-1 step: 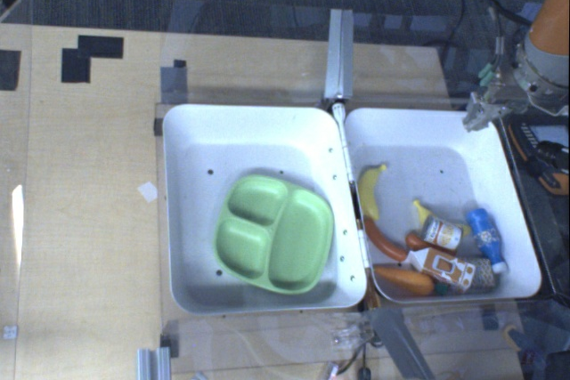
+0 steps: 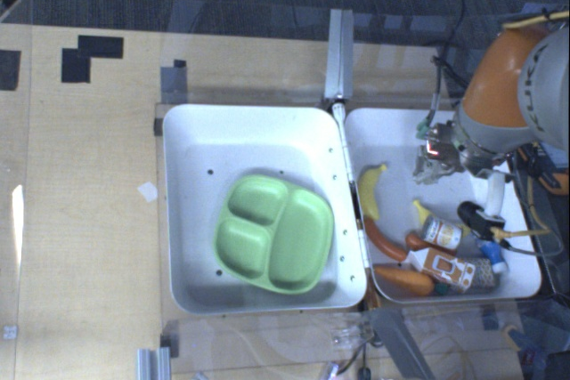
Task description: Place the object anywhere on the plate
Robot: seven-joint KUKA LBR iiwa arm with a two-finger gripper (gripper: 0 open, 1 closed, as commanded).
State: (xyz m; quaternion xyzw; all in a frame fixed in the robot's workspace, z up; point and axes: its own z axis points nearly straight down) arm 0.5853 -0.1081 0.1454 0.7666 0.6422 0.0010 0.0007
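A: Which colours are showing in the left bin (image 2: 183,191)?

B: The bin is showing plain white, and the divided plate (image 2: 274,233) is showing pale green throughout.

A: And in the right bin (image 2: 392,133)?

B: White again. A banana (image 2: 370,190) is showing yellow, a sausage-like piece (image 2: 385,240) reddish orange, a carrot-like piece (image 2: 405,281) orange, and a small bottle (image 2: 440,234) a white label.

A: The surroundings?

B: The bench (image 2: 80,191) is showing light wood with black blocks (image 2: 91,56); the arm (image 2: 508,89) is showing grey with an orange band.
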